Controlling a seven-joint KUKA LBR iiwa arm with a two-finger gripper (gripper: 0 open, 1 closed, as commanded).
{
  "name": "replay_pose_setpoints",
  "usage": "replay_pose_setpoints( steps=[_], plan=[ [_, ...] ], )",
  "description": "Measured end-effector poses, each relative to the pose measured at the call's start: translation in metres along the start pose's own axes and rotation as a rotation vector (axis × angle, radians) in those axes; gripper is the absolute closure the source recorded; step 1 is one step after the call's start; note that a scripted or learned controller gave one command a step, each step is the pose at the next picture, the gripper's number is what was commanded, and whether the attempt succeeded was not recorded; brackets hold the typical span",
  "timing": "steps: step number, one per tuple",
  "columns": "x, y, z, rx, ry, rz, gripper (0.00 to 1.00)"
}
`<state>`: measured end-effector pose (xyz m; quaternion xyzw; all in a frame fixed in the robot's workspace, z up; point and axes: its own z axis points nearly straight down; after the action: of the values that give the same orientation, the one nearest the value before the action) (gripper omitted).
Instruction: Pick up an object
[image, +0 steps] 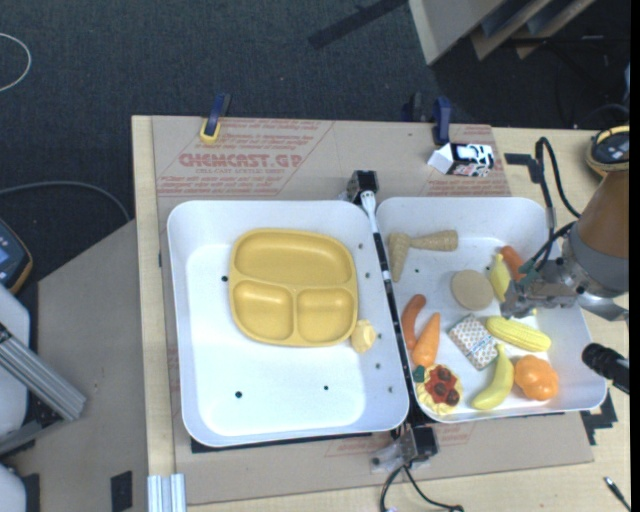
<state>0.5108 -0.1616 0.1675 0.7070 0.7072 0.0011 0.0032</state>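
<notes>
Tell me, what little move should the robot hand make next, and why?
Probably a short drop straight down. The gripper hangs in the right bin, just above the corn cob, beside the round biscuit. Nothing shows between its fingers, so it has picked nothing yet, and the corn lies closest underneath.

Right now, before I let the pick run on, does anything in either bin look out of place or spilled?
One thing: a small pale yellow piece lies loose in the left bin, against the lower right corner of the yellow divided tray, not in a compartment. All the other toy food sits crowded in the right bin. Nothing looks spilled or damaged.
</notes>
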Motion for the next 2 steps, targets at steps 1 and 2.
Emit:
replay_pose_setpoints(
  steps=[1,2],
  plan=[
    [-0.001,0.002,-0.054,-0.002,0.0,-0.001,1.0],
    [0.044,0.039,-0.046,0.002,0.002,-0.005,1.0]
  ],
)
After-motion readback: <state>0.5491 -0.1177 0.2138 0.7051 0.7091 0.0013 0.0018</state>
